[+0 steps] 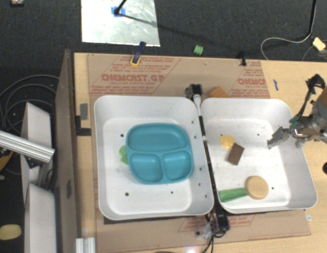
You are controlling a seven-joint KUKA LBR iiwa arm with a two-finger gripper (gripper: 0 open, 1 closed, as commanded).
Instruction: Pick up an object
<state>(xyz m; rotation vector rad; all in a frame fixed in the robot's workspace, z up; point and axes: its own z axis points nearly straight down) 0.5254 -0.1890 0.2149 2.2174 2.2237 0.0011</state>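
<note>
Two "CHEMCAST" prints on brown board [152,73] behind bins; jaws [279,137] state unclear, nothing visibly held.

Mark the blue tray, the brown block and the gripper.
blue tray [159,152]: camera view, on its middle ridge.
brown block [236,154]: camera view, on its top face.
gripper [276,136]: camera view, at its finger end, over the right bin.

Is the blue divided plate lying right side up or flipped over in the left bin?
Right side up. The blue divided plate shows its three recessed compartments facing up, resting flat on the left bin floor.
</note>
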